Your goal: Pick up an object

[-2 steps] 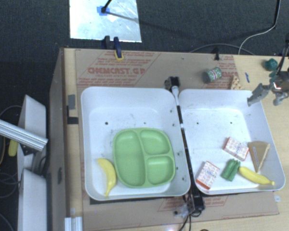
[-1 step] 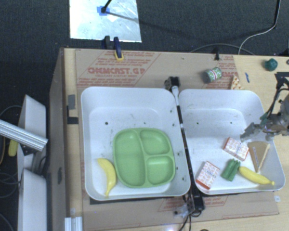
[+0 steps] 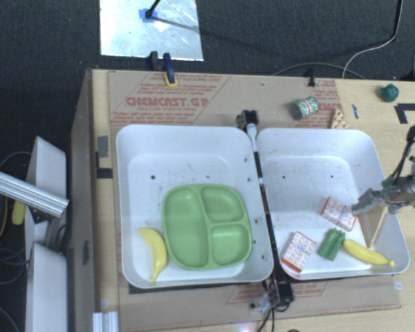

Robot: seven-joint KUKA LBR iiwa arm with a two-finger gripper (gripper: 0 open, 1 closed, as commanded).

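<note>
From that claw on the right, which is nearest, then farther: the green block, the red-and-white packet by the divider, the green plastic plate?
1. Green block, right bin, nearest the claw.
2. Red-and-white packet, right bin, beside the divider.
3. Green plastic plate, left bin, farthest.

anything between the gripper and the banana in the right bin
Nothing visible does. The gripper sits low over the right bin, just above the banana. The green block and the small cartons lie off to the side.

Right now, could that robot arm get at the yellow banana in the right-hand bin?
Probably yes. The tool hangs just above the right bin, close to that banana. The banana lies bare by the front wall with nothing on it; the green object beside it might crowd the grip.
</note>
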